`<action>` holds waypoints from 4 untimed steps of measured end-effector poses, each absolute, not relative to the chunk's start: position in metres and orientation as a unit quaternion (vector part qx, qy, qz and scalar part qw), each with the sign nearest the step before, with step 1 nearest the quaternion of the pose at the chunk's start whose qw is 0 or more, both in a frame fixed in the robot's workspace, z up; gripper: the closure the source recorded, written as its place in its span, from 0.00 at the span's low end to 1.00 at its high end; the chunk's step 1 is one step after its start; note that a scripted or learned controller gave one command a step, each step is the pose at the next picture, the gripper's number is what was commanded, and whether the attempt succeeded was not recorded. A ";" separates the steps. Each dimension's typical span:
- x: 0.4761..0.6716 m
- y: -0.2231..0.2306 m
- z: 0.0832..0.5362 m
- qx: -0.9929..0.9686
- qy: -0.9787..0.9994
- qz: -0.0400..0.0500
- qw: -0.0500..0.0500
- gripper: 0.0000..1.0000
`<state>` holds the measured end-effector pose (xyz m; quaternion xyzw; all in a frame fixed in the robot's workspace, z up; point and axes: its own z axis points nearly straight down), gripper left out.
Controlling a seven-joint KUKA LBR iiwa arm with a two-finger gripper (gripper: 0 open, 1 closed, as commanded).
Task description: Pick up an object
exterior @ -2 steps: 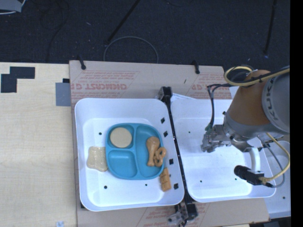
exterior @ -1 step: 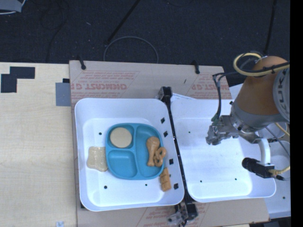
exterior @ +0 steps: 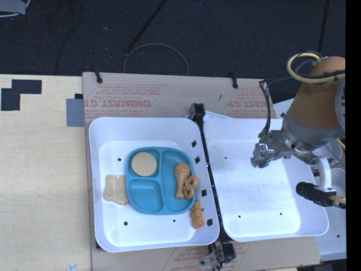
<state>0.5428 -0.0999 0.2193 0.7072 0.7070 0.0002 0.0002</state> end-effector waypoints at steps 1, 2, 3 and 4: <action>0.545 -0.050 0.210 0.706 0.708 -0.001 -0.002 1.00; 0.543 0.000 0.202 0.706 0.708 -0.001 -0.002 1.00; 0.548 0.045 0.210 0.706 0.708 -0.001 -0.002 1.00; 0.547 0.107 0.210 0.705 0.709 -0.001 -0.002 1.00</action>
